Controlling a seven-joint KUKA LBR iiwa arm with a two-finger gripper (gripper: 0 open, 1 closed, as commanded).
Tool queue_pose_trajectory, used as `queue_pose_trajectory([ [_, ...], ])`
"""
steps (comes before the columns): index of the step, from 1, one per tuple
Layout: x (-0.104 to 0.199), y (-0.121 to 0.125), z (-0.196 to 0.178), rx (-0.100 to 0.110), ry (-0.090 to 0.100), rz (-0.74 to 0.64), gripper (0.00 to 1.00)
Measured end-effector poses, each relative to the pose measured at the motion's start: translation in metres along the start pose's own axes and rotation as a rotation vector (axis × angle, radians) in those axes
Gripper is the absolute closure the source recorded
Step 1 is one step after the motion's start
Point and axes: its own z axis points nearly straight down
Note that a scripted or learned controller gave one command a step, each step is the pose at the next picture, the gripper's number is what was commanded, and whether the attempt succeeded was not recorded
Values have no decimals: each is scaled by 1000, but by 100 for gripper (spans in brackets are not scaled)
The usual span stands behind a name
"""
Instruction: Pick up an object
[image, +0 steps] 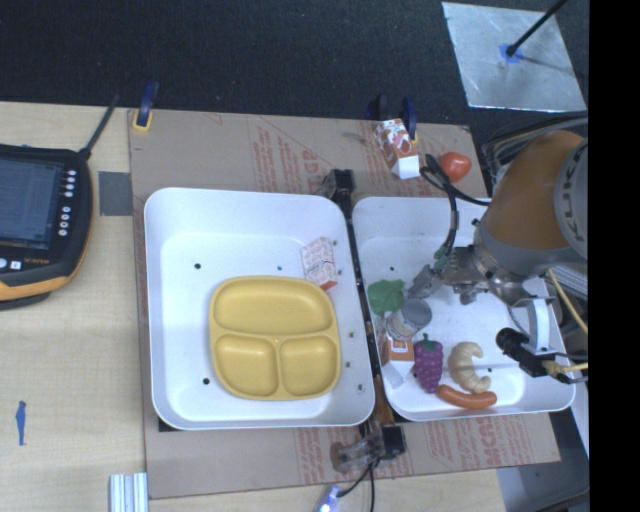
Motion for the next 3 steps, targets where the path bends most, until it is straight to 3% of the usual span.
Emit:
queue_pose_trajectory([
  [1, -71, 8, -46, -4, -1, 2, 0],
  [2, 3, -53, -74, -2, 0, -2, 0],
  [3, -13, -69, -40, -22, -12, 8, 0],
])
